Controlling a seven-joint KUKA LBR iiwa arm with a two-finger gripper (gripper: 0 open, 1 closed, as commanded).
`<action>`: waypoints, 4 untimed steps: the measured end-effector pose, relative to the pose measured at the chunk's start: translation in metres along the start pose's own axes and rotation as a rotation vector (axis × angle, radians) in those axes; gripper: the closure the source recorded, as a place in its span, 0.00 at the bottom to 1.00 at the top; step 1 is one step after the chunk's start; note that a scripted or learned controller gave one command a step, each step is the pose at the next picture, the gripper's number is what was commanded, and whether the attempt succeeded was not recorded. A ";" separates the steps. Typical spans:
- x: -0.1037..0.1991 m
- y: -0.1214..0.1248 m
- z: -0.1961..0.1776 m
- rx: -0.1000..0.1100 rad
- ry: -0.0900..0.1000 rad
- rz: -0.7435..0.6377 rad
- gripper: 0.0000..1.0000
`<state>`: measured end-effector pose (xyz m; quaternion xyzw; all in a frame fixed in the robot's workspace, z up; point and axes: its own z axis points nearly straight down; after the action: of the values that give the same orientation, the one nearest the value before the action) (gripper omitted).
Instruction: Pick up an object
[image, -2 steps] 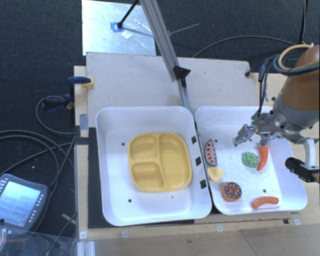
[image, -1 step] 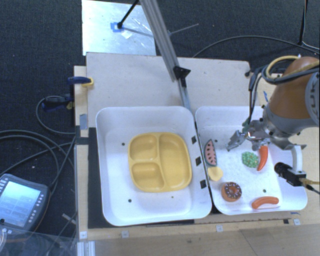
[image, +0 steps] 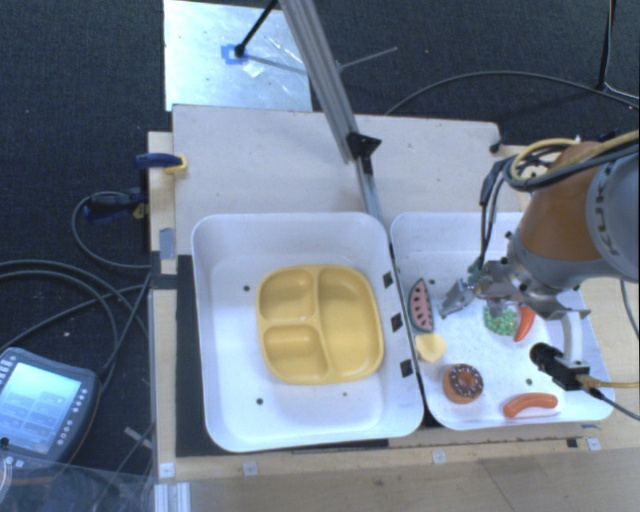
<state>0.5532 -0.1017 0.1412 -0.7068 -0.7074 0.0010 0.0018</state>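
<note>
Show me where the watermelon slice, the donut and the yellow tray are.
watermelon slice (image: 421, 305), camera view, on the red flesh near its middle.
donut (image: 463, 383), camera view, on its brown iced ring.
yellow tray (image: 320, 323), camera view, on the ridge where its three compartments meet.

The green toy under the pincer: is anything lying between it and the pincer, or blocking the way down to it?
Nothing visible lies between them. The pincer hangs just left of the green toy in the right bin. An orange carrot lies close against the toy's right side and could get caught in the grasp.
</note>
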 end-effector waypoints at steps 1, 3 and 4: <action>0.000 0.002 -0.013 -0.007 -0.001 0.000 1.00; 0.000 0.006 -0.122 -0.013 -0.002 -0.005 1.00; 0.000 0.007 -0.127 -0.007 -0.001 -0.005 1.00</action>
<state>0.5605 -0.1017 0.2683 -0.7050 -0.7092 -0.0010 -0.0012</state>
